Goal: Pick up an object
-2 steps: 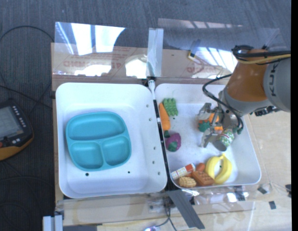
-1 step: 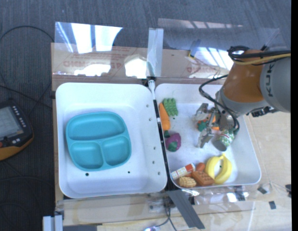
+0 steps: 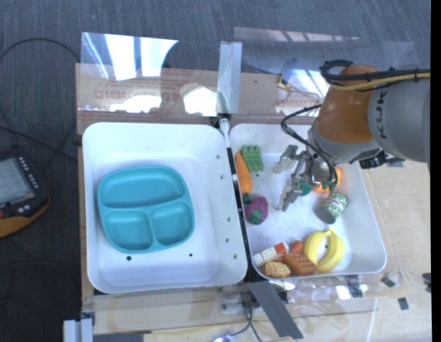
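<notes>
Grey arm (image 3: pixel 402 112) with an orange band enters from the right and holds its end effector (image 3: pixel 297 188) low over the middle of the right bin (image 3: pixel 370 212). The metal fingers (image 3: pixel 288 198) stand apart, with nothing visible between them. Around them lie toy foods: a green piece (image 3: pixel 252 158) and an orange carrot (image 3: pixel 242 174) by the bin's left wall, a purple item (image 3: pixel 256 209) just below these, a small green-and-white can (image 3: pixel 333 205) to the right, and a yellow banana (image 3: pixel 325 250) near the front beside a waffle-like piece (image 3: pixel 300 263) and corn (image 3: pixel 277 268). Left bin (image 3: pixel 135 144) carries a teal divided tray (image 3: pixel 144 206). Both bins rest on the bench (image 3: pixel 391 184).
</notes>
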You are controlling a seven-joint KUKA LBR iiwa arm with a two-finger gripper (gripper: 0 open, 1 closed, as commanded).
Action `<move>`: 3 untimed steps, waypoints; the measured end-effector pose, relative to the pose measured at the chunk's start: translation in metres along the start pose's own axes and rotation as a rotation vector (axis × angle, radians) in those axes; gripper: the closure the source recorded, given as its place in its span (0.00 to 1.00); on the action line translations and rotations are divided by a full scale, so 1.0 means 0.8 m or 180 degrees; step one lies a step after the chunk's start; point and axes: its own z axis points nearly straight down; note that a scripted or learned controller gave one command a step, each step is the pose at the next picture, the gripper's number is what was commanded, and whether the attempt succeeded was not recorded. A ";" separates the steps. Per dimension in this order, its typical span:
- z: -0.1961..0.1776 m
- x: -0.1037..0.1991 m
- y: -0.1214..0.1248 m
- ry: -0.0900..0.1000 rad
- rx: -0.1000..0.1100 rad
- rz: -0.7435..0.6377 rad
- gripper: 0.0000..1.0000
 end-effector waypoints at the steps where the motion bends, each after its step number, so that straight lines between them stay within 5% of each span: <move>1: -0.001 0.066 -0.040 0.0004 -0.0001 0.0053 0.00; 2: 0.001 -0.034 -0.019 -0.0004 0.0001 -0.0219 0.00; 3: -0.001 0.023 -0.035 0.0001 -0.0009 0.0006 0.00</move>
